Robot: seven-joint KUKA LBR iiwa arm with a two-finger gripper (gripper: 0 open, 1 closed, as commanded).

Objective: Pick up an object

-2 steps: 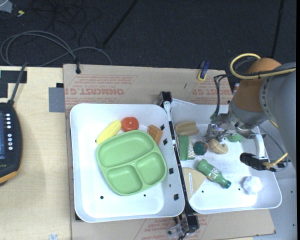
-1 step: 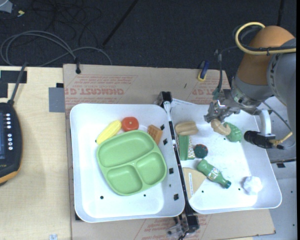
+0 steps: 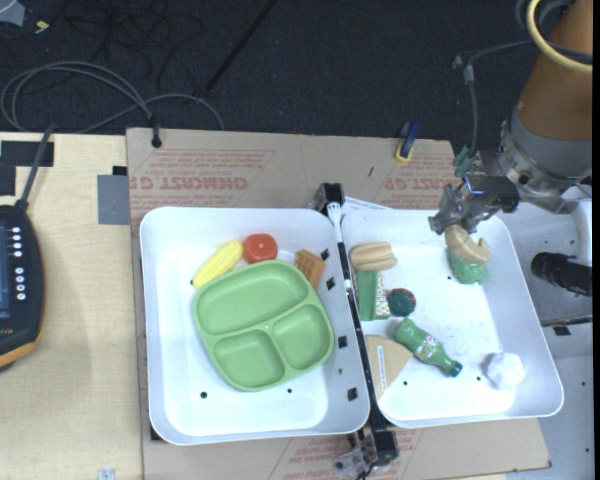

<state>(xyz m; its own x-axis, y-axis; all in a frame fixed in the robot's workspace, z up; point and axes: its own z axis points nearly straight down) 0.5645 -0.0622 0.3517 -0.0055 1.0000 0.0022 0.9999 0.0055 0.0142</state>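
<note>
The dark two-finger gripper (image 3: 464,220) hangs over the far right part of the right-hand shallow white plastic bin (image 3: 525,313), below the grey wrist and orange band of the arm. Directly under it sits a small tan-and-pale-green toy lump (image 3: 468,256), its tan top touching or just under the gripper; from here I cannot tell how wide the gripper stands or whether it has that toy clamped.

That toy stands near the bin's far right corner, roughly upright, tan part toward the far edge and green part toward the near one.

In the same bin, a tan hot-dog-shaped bun toy (image 3: 372,257) lies by the far left side, its long axis running left to right. Just near of it, a green rectangular packet (image 3: 367,294) runs far to near along the left wall, with a dark green round toy (image 3: 401,301) beside it. A green plastic bottle toy (image 3: 426,347) lies on its side, slanting from centre toward the near right. A crumpled white wad (image 3: 504,369) rests in the near right corner.

The left white bin (image 3: 170,348) holds a light green divided plastic tray (image 3: 262,323), with a yellow banana toy (image 3: 218,263), a red tomato toy (image 3: 261,247) and an orange waffle-patterned piece (image 3: 310,265) beside its far edge.
</note>
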